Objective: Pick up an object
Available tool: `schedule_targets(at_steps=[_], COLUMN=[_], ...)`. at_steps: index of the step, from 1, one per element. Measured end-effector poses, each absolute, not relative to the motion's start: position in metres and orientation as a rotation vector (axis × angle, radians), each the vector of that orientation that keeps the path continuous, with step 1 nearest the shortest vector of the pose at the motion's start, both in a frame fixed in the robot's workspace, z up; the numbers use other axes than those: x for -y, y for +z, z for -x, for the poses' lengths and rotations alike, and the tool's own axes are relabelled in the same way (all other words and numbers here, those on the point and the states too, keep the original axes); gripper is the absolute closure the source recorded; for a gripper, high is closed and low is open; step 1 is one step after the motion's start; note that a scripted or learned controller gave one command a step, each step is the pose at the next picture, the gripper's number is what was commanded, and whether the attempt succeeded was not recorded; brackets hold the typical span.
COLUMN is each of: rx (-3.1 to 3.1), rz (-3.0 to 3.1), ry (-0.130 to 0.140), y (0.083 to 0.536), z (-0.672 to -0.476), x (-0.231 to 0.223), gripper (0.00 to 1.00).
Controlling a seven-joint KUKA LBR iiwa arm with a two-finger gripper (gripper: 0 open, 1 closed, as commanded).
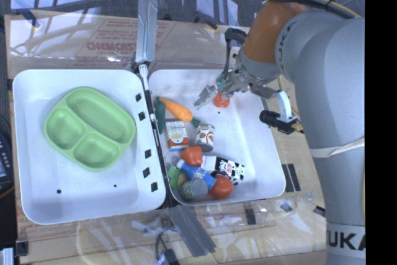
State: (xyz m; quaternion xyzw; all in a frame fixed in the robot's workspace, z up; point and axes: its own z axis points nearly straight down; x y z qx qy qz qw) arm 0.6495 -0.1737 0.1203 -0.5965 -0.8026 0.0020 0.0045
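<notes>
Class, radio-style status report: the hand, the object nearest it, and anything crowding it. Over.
Hand low in right bin, far end. Small red object right beside it, grasp unconfirmed. Toy carrot close by; other toys piled at near end.

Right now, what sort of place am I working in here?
Most likely a robot lab's bin-picking bench, not a kitchen. Two shallow white bins sit side by side: the left bin holds a green divided plate, the right bin toy food such as a carrot, with the claw above.
</notes>
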Motion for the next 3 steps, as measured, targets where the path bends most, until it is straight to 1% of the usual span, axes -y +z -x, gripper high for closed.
schedule_targets(at_steps=[1,2,3], rx=[2.523,2.542,2.577], rz=[1.89,1.886,1.792], ry=[-0.004,-0.007,0.003], y=[0.108,0.119,0.198], z=[-0.663,-0.667,-0.657], x=[0.178,0.177,0.171], gripper=[0.0,1.0,1.0])
